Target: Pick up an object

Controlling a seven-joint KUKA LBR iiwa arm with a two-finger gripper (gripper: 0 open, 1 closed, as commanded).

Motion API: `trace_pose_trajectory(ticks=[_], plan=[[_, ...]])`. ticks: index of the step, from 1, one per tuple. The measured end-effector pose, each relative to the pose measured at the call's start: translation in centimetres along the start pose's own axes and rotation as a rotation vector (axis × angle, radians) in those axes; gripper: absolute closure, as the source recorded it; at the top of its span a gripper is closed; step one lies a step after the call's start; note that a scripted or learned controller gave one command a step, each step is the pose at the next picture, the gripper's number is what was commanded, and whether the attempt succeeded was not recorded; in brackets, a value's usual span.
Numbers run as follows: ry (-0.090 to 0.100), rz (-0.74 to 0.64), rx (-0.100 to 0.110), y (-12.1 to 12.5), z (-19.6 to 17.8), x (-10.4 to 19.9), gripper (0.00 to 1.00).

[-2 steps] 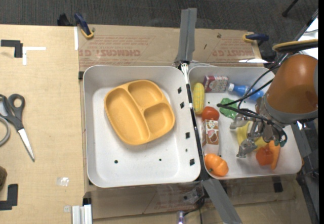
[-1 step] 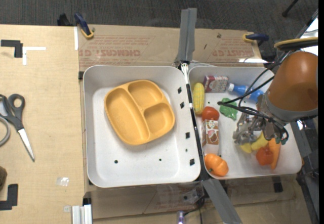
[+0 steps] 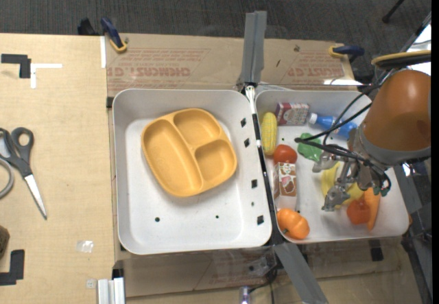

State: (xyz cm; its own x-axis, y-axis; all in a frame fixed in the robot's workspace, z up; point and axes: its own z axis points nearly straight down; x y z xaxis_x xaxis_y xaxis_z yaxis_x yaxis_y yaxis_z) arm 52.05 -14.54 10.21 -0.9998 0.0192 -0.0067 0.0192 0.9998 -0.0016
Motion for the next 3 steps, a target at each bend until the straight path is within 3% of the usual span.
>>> trace_pose_trajectory(ticks=[1, 2, 3], plan=[[-0.004, -0.002, 0.002, 0.0, -1.0, -0.2, 1.0], [-0.004, -0.003, 0.001, 0.1, -1.0, -0.2, 0.0], [0.005, 0.051, -0.002, 1.5, 1.0, -0.4, 0.0]])
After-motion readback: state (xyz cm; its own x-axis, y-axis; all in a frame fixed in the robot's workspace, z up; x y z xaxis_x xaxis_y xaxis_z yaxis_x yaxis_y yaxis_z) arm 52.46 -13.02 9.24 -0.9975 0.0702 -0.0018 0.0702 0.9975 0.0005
